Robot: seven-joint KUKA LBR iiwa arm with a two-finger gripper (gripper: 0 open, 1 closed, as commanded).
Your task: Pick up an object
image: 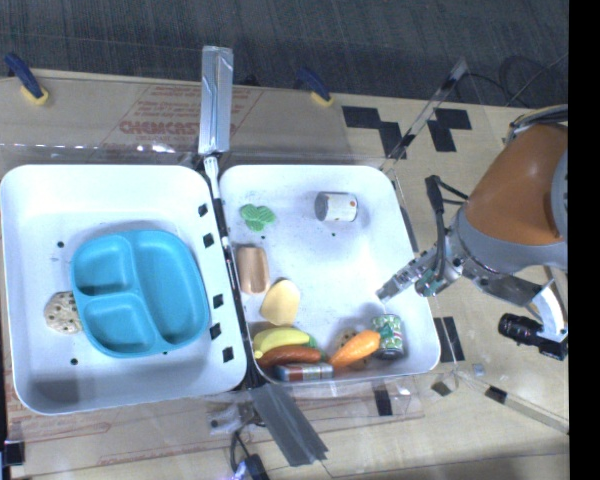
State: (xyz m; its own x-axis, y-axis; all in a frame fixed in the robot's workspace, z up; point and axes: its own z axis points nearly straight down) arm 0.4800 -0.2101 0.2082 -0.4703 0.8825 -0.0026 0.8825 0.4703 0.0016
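Note:
The right bin (310, 183) holds several small objects. A grey can (335, 207) lies near its back and a green leafy piece (257, 216) sits at its back left. A tan block (252, 268) and a pale yellow fruit (280, 301) lie along the left wall. At the front are a banana (283, 339), an orange carrot (355, 347) and a small green can (388, 335). My gripper (402, 280) hangs over the bin's right rim, just above and behind the green can, with nothing visibly in it.
The left bin (30, 198) holds a blue divided plate (138, 292) and a cookie (60, 312) beside it. A dark tube (302, 372) lies against the right bin's front wall. A metal post (215, 98) stands behind the divider between the bins.

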